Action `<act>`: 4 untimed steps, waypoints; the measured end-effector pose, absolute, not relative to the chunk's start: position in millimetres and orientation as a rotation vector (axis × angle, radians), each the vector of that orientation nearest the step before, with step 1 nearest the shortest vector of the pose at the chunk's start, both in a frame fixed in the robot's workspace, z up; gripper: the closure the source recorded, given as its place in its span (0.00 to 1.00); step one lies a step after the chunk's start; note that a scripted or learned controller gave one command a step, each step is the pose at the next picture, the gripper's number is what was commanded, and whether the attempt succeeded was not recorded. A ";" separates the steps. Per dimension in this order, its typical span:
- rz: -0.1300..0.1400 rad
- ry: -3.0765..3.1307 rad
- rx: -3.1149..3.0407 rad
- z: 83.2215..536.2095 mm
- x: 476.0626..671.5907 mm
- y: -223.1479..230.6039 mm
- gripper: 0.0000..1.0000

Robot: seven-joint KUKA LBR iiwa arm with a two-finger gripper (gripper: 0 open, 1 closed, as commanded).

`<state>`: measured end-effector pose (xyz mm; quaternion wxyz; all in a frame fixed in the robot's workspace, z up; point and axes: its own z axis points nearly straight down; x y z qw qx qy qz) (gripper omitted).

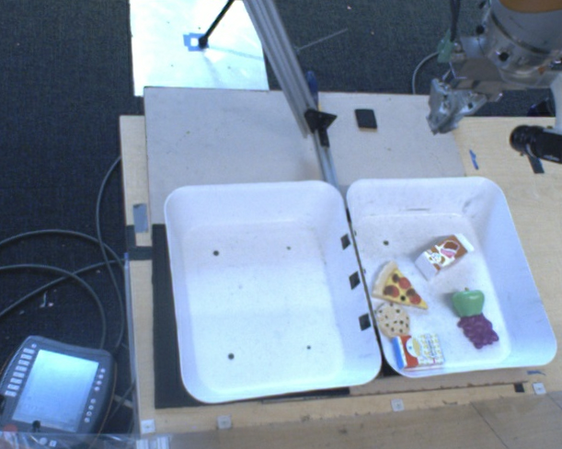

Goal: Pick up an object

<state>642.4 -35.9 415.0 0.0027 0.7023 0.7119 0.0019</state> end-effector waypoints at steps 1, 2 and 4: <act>0.006 2.233 2.201 425.5 642.5 -35.7 1.00; 0.007 2.234 2.199 436.0 642.7 -35.5 1.00; 0.009 2.235 2.195 457.1 642.9 -35.2 1.00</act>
